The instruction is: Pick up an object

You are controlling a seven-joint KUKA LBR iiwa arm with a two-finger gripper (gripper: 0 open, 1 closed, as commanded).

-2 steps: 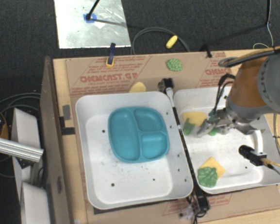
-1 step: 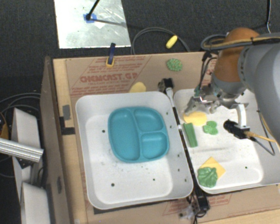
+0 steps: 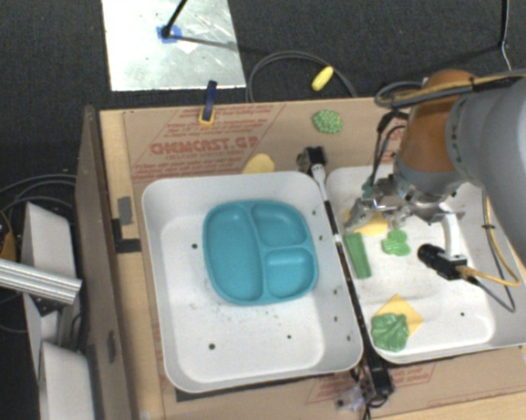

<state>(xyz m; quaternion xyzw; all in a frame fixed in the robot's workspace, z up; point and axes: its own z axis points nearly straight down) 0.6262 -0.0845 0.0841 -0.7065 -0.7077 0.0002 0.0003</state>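
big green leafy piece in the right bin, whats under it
A yellow wedge lies under the big green leafy piece, sticking out toward its upper right. Its lower left part is covered, so its full shape cannot be seen.

A teal plate (image 3: 259,250) with three compartments is laid flat and right way up near the middle of the left bin (image 3: 179,349). In the right bin (image 3: 492,322), a green bar (image 3: 358,256) is laid lengthwise close to the left wall, with a pale yellow piece (image 3: 371,228) seen just above its upper end and a small knobbly green piece (image 3: 395,242) just to its right. Nearer the front edge, a leafy green piece (image 3: 390,330) is seen resting partly upon a flat yellow wedge (image 3: 406,312).
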